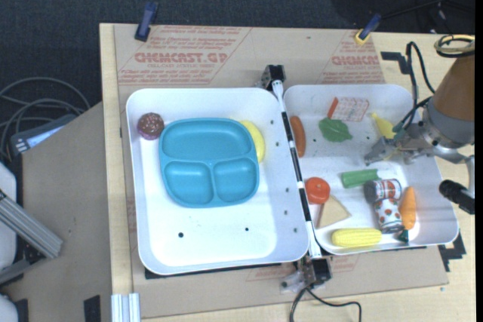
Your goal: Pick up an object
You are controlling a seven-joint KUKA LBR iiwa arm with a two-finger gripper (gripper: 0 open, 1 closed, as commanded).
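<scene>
My gripper (392, 149) reaches in from the right and hangs low over the right bin (423, 98), near its right side. Just left of it and further back lies a small yellow piece (381, 124). A green cucumber (358, 177) lies just in front of it, and a red-and-white can (386, 205) with an orange carrot (408, 207) beside it lies nearer the front. The same bin holds a corn cob (356, 238), a tan wedge (333, 213), a red tomato (317, 190), an orange sausage (299, 134) and a green leaf (334, 130).
The left bin (219, 245) holds a blue divided tray (209, 162), a yellow item (256, 139) tucked behind it and a dark round ball (150, 125) at its far left corner. A printed card (351, 109) lies at the back of the right bin. Cables hang by the arm.
</scene>
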